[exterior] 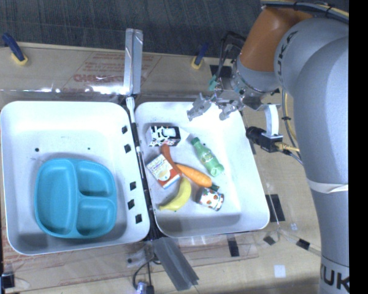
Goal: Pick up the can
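Camera view, fixed above the desk [61,63], looking down at a slant.

Left bin [24,121]: white, shallow. Holds one blue divided tray [76,196], lying flat toward the near side.

Right bin [248,182]: white, shallow, just beside the left bin. Contents, clustered in the left and middle part:
- Small black-and-white carton [164,135], toward the far side.
- Green bottle [207,156], lying on its side, right of the carton.
- Orange-and-white box [163,170], tilted, near the left wall.
- Carrot [194,174], lying across the middle, touching the box.
- Banana [178,196], curved, at the near side, below the carrot.
- Can [211,198], small, white with red and dark markings, lying tilted just right of the banana and just below the carrot's tip.

Arm [306,66]: grey with an orange band, entering from the right.

Hand [212,108]: over the far edge of the right bin, well apart from the can. Its fingers are spread apart, with nothing between them.
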Controlling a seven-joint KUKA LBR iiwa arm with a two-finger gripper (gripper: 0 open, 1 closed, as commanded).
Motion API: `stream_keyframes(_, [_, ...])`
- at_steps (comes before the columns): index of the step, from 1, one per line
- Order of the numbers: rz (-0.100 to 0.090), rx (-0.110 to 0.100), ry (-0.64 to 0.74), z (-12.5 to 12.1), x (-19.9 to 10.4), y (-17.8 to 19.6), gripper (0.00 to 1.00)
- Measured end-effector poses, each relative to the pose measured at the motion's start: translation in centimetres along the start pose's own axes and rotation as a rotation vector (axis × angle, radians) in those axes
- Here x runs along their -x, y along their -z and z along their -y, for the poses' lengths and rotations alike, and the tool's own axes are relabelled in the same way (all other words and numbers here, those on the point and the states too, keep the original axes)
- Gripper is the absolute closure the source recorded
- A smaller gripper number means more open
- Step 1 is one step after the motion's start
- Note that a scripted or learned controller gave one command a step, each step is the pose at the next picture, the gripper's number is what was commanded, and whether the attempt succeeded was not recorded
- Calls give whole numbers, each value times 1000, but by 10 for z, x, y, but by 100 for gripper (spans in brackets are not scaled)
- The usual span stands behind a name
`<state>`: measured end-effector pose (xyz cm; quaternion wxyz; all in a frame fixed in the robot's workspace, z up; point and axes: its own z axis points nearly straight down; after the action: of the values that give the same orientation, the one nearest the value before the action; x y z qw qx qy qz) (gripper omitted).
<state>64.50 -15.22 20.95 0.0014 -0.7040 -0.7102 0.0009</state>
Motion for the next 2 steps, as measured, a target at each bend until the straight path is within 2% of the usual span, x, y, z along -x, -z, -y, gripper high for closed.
stream_keyframes(1, [0,-1,197,30,-52,-102,0])
stream_keyframes(2, [0,0,222,60,-10,-84,0])
